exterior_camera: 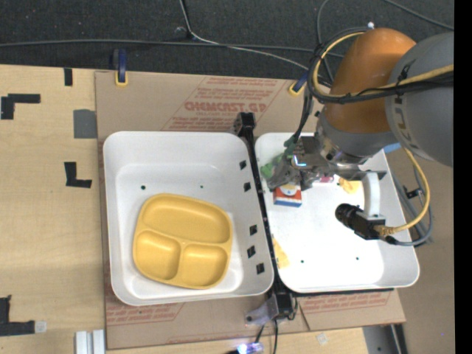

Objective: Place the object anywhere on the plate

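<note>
The jaws [295, 169] hang low over the right white bin's [346, 271] top-left corner, right above a small red, white and blue box [288, 196], likely to grab it. I cannot tell their state. The yellow 3-part plastic plate [182, 240] waits in the left white bin [125, 161] on the cardboard-covered desk [206, 105].

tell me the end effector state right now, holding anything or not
end effector: low in the right bin, right over a small red, white and blue object; cannot be told whether it grips it.
</note>
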Tool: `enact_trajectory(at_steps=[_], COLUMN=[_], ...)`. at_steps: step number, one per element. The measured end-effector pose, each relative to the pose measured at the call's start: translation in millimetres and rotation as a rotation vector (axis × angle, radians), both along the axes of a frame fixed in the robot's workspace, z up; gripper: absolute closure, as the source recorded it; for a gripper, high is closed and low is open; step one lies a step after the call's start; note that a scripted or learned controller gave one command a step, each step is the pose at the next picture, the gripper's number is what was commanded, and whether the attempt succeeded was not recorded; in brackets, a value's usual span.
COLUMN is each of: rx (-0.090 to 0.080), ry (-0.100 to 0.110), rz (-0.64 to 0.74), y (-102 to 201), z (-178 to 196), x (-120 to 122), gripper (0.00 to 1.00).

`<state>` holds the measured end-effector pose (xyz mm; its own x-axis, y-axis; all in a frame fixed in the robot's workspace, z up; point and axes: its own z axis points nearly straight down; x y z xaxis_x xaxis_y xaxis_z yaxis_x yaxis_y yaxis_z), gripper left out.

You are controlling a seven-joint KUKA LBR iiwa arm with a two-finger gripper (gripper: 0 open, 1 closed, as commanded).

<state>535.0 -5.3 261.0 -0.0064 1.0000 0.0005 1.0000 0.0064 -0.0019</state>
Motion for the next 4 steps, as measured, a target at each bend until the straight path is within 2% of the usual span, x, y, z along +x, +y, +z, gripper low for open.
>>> enact_trajectory(at_steps=[1,2,3,4], rx=[0.000,-0.001,0.000,-0.003], ry=[0.001,0.003,0.000,0.002], rz=[0.000,-0.001,0.001,-0.005], y=[51.7,95.9,150.4,144.0], z=[-9.2,-32.4,-27.0,-40.1], x=[-0.5,-15.7,-27.3,-25.8], gripper=[1.00,1.00,1.00,1.00])
